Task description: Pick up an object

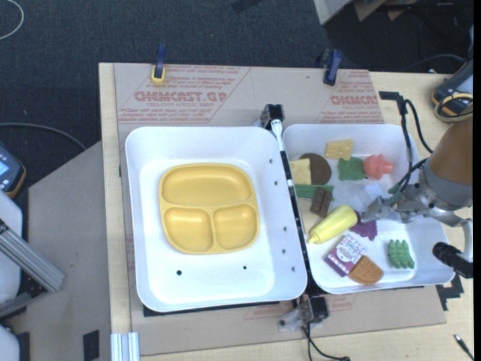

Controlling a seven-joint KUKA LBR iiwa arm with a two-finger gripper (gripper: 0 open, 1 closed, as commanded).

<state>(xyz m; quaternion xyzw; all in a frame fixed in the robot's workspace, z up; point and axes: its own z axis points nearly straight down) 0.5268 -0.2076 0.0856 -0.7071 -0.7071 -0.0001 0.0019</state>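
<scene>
I see the pincer (373,215) low in the right bin (391,132), near a purple piece (366,229); can't tell its state, probably blurred. Brown-paper bench (225,89), dark carpet (75,21).

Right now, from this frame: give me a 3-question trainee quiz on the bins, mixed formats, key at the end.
1. True or false: the yellow tray lies in the right bin.
2. Which item lies nearest the gripper? A) yellow bottle B) green item C) pink item
3. Fill in: the tray has ___ compartments.

Key:
1. False; it lies in the left bin.
2. A; the bottle lies just to the gripper's left in the camera view.
3. Three: one wide one above, two smaller ones below.
</scene>
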